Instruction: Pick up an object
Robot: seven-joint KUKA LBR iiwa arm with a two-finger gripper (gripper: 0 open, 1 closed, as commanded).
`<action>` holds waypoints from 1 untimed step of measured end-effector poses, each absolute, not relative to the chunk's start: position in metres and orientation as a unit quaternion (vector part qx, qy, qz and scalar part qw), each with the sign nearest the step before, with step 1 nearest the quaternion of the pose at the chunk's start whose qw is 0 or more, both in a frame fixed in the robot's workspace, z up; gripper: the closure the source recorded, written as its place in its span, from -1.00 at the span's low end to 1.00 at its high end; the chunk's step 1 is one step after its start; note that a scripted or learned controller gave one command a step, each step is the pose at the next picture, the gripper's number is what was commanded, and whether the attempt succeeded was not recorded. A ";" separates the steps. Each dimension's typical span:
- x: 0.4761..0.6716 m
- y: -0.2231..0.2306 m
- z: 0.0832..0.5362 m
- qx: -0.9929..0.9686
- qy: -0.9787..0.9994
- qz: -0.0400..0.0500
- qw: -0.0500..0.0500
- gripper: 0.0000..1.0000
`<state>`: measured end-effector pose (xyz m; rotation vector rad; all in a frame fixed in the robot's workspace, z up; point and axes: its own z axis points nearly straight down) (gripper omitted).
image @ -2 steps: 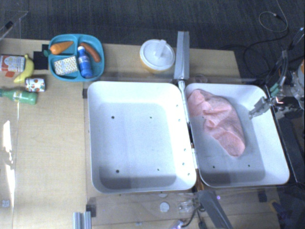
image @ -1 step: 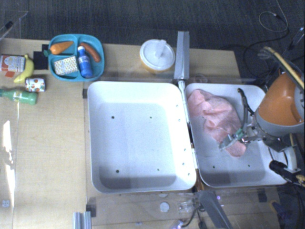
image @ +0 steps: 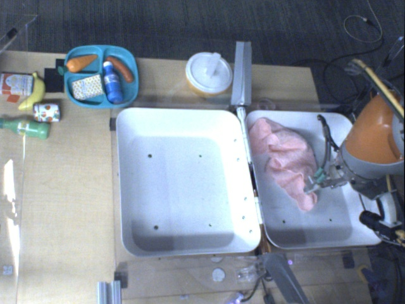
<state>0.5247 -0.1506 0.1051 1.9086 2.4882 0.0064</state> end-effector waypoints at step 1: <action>0.520 -0.179 0.162 0.607 0.795 0.001 0.001 1.00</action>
